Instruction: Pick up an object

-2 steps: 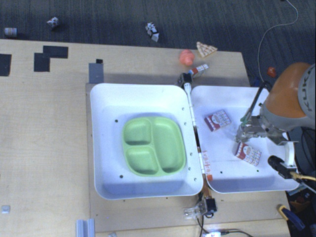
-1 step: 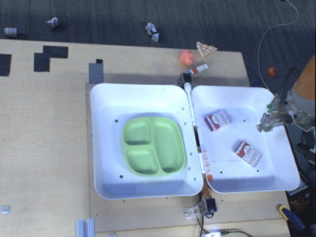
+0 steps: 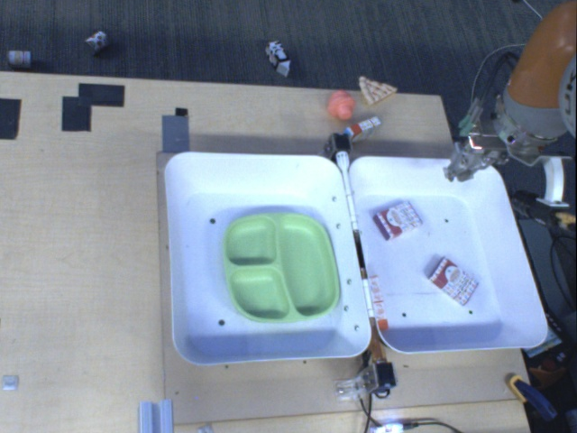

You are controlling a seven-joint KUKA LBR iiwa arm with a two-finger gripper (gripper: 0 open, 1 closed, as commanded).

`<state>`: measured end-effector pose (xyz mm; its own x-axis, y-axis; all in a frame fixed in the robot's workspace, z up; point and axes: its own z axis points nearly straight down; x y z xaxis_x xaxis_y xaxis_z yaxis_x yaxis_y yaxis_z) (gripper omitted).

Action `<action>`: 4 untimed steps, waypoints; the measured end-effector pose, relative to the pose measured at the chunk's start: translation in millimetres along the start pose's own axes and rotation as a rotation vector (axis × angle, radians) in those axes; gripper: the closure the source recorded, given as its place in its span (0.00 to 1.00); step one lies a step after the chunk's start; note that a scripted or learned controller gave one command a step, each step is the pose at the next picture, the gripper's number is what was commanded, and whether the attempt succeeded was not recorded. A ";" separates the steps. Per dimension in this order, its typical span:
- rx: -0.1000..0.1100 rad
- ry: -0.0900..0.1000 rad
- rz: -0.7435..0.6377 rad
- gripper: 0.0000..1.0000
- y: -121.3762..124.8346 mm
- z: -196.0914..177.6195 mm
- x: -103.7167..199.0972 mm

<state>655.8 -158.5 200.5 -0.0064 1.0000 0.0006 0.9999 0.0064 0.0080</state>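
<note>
**Gripper hovers at bin's far corner**

The gripper (image 3: pixel 464 165) hung over the far right corner of the right bin (image 3: pixel 505 332); whether it was spread or pressed together could not be told. Two red-and-white cartons (image 3: pixel 398 219) (image 3: pixel 453 280) lay in that bin, apart from it. Left of the bin, the other bin (image 3: pixel 194 242) held a green tray (image 3: pixel 281 266).

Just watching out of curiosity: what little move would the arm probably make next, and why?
Probably a short move inward and down toward the nearer red-and-white packet. The gripper sits over the right bin's far corner, apart from both packets, and the other packet lies farther off.
</note>
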 end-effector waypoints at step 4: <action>0.004 -0.003 0.006 1.00 13.7 15.1 86.5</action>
<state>669.0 -72.0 185.5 -0.0006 1.0000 -0.0028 1.0000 0.0006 0.0041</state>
